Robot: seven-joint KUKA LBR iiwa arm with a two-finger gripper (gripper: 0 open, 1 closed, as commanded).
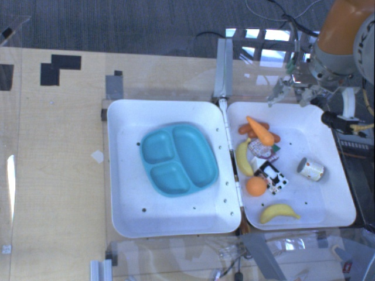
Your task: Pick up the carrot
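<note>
From above, the carrot (261,131) lies in the far-left part of the right bin (328,215), resting against other small things, so the claw (291,88), hovering over the bin's far rim with its prongs spread and nothing between them, could nudge the neighbours or close on the wrong item. That bin also holds two bananas (279,212), an orange (256,186) and a small can (311,169). The left bin (126,215) holds a blue divided plate (178,159).

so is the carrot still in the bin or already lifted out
Still in. The carrot lies in the right bin, resting on the pile beside a banana, while the gripper hangs above the bin's far edge, apart from it.
</note>
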